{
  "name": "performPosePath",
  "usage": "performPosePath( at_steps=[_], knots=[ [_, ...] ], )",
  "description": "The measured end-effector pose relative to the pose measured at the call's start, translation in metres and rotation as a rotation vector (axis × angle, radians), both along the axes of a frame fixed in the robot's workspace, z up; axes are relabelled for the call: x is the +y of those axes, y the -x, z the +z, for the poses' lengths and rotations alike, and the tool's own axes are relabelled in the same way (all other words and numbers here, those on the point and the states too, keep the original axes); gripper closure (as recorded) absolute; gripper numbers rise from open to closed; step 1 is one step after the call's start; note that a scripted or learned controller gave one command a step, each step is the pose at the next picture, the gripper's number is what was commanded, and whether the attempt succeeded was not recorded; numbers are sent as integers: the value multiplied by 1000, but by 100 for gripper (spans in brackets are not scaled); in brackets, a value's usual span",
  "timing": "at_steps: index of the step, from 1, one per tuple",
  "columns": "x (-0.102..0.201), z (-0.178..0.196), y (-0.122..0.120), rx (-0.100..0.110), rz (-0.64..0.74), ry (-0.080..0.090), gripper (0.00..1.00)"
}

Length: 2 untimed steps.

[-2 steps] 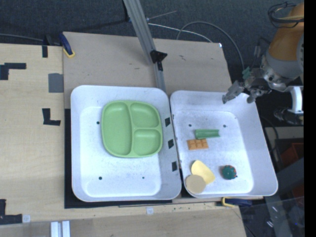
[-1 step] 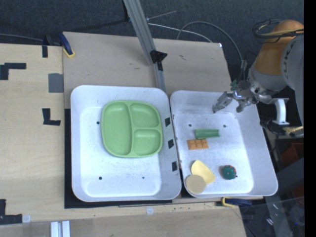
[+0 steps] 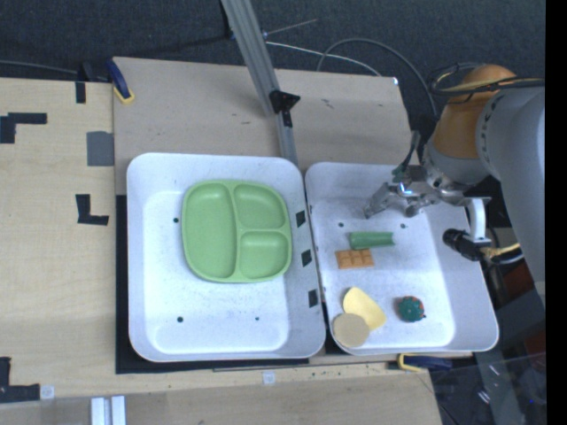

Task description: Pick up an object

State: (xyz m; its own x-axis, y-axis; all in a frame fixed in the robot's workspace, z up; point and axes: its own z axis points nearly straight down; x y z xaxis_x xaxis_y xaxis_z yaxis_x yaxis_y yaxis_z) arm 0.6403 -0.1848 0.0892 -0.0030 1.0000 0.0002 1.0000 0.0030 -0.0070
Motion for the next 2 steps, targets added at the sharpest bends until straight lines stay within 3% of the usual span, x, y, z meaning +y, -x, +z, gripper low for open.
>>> performPosePath(
  at_steps=[1, 2],
  knots=[
    [0, 14, -2, -5, 2, 1, 100],
    [-5, 75, -9, -11, -1, 2, 100]
  ],
)
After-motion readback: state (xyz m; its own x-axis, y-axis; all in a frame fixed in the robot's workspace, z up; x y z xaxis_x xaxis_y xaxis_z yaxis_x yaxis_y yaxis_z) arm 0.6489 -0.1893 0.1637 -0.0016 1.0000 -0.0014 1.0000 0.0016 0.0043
